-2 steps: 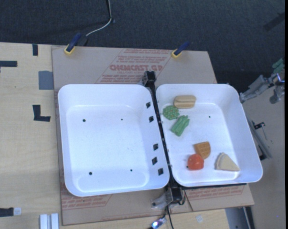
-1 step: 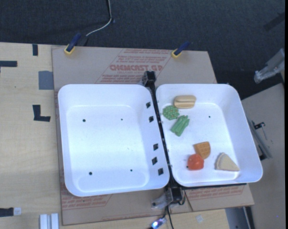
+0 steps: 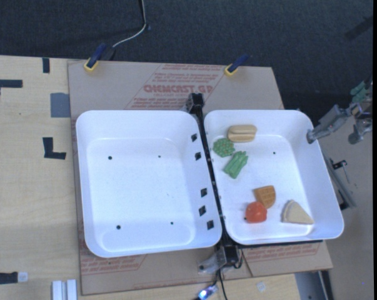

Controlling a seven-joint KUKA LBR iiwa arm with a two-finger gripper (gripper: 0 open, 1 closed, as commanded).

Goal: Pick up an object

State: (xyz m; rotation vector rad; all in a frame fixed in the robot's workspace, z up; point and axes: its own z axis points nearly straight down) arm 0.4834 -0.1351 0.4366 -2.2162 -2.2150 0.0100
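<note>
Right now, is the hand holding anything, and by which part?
Nothing held. The hand sits at the right bin's outer rim, apart from the food pieces inside.

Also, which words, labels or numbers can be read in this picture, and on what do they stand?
"CHEMCAST GP" (best reading, in faint red, upside down): on the brown board under the two white bins, just above their top edges.
Smaller red lines around it on the board: too blurred to read.
Red print on the board below the bins: too blurred to read.
Black marks on the wooden bench at left: plain shapes, not letters.
</note>
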